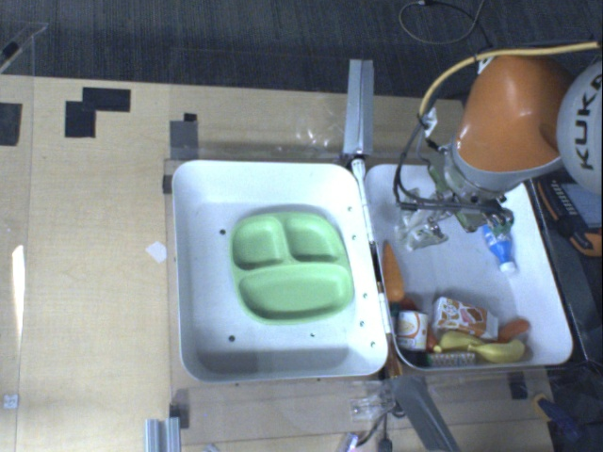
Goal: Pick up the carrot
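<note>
The carrot (391,271) is a slim orange piece lying along the left wall of the right bin (542,281), its length running front to back. My gripper (426,231) hangs over the back middle of that bin, to the right of the carrot and further back, apart from it. Nothing shows in its grasp. The arm's orange band (509,111) covers the bin's back right corner.
A blue and white bottle (499,250) lies just right of the gripper. Along the right bin's front edge sit a small can (411,329), a printed box (462,316), a yellow banana (482,350) and a reddish sausage (514,328). The left bin (203,281) holds a green divided plate (290,264).
</note>
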### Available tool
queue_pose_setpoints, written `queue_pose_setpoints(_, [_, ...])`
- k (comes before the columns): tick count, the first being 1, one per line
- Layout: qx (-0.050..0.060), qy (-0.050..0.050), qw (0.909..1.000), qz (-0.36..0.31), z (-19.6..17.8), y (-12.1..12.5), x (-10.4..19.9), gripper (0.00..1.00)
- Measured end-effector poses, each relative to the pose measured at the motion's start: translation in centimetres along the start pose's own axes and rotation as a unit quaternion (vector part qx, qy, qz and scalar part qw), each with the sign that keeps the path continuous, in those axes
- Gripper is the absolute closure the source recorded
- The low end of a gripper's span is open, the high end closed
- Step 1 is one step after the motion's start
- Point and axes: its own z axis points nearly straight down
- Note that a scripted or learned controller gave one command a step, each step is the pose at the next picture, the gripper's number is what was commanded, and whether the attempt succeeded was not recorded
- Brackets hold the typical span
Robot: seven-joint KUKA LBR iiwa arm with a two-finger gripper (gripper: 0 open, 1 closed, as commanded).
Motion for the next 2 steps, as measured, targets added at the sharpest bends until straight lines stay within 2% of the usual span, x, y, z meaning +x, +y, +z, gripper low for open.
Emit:
queue_pose_setpoints(1, [0.002, -0.006, 1.0, -0.001, -1.3, 0.0, -0.3, 1.0])
queue_pose_setpoints(2, [-0.002, 0.001, 1.0, -0.009, 0.2, 9.8, -9.2, 1.0])
